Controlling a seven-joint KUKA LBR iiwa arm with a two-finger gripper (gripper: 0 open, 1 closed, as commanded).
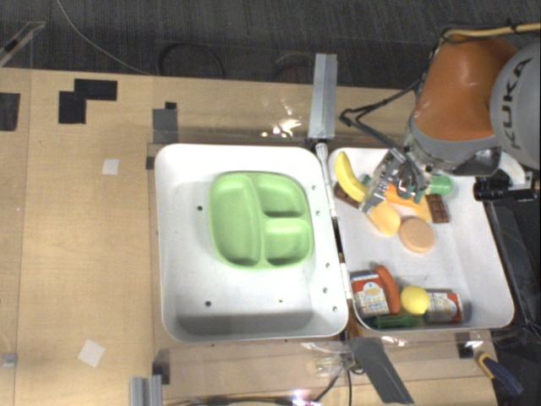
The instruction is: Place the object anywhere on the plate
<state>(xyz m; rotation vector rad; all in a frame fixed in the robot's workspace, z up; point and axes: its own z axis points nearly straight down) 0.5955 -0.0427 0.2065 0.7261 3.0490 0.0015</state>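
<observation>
Gripper (387, 189) low in right bin (473, 260), over toy food beside banana (348, 176); finger state impossible to tell. Green divided plate (258, 218) in left bin (182, 252), apart from gripper.

One fixed camera looks down slantwise on both bins (173, 311), fairly near.

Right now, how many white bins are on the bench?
2. The left bin holds the green plate. The right bin holds toy food, with the gripper over it.
</observation>
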